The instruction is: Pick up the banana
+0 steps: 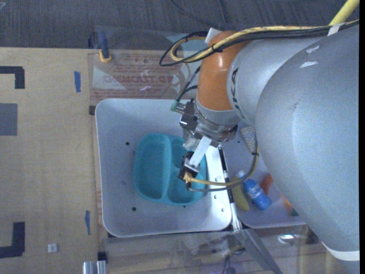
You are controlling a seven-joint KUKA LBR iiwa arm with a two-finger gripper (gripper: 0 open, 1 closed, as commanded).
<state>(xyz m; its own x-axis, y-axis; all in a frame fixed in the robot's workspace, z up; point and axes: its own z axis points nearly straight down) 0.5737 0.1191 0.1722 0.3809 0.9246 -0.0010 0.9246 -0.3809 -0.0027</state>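
The arm [296,113] reaches in from the right and hangs its wrist over the left bin [111,153]; the gripper [198,132] sits above the right-hand rim of the teal divided dish [153,167], so by my reading it is over the wrong bin for this job. Whether the claw is open or shut I cannot tell, the wrist hides it from up here; nothing shows in its grasp.

Now the banana [240,198]: it is in the right bin [259,217], tight against that bin's left wall, towards the near side, just across the divide from the dish. A blue bottle [258,195] lies just beside it on the right, and something orange [267,181] peeks out beyond that; the arm's bulk covers the rest.

What shows of it is a short curved sliver, yellow going greenish, lying flat along the wall. I'd judge the approach awkward; wall on one flank, bottle on the other, so the claw probably wants to come down in line with the fruit's length. Pick not yet begun, I'd say.
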